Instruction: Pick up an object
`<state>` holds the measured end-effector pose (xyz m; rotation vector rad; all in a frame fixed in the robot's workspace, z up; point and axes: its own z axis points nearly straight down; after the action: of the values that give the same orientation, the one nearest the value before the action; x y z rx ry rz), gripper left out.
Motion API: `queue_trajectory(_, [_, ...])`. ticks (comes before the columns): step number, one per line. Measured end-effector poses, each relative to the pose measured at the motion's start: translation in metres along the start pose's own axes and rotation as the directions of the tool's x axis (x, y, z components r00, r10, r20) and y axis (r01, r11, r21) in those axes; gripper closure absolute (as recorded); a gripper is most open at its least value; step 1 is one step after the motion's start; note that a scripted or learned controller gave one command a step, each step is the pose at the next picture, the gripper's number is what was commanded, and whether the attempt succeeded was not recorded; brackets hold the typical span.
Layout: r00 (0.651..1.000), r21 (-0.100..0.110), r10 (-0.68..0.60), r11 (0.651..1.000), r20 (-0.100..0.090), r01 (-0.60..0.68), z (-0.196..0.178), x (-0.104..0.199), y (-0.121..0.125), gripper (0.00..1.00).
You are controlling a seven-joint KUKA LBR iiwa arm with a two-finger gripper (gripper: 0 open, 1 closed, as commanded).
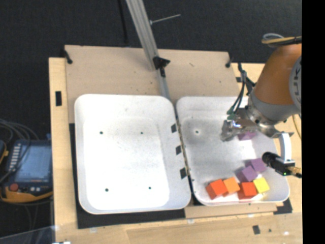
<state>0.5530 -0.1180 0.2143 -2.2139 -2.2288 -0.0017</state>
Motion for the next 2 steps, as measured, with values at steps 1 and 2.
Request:
queue_trajectory(1, [1.000,-0.003,-0.001,1.000,0.000,0.001,-0.009,0.045,0.005,1.00])
queue_trajectory(2, [1.000,0.000,-0.001,1.000,-0.001,0.001,-0.003,0.101,0.005,1.00])
